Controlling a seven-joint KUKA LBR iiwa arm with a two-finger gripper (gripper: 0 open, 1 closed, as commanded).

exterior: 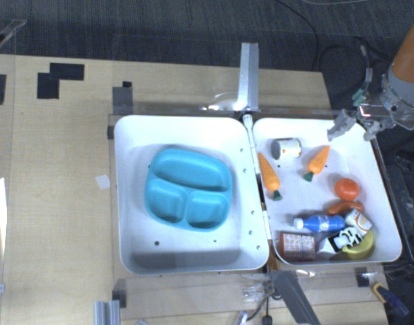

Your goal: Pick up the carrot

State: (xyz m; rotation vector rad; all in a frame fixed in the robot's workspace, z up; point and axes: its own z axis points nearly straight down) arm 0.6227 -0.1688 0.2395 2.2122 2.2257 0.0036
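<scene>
Two orange carrots lie in the right bin [389,202]. One carrot [268,174] rests along the left wall, its green end toward the front. A smaller carrot [318,161] lies tilted near the middle of the bin's back half. My gripper [356,124] hangs over the bin's back right corner, to the right of and behind the smaller carrot and apart from it. It is open, and nothing sits between its fingers [341,123].
The right bin also holds a white cylinder [286,147], a tomato [347,188], a blue bottle [321,223], a red box [298,245], a small can [356,220] and a yellow item [359,246]. A blue divided tray [188,187] lies in the left bin [129,181].
</scene>
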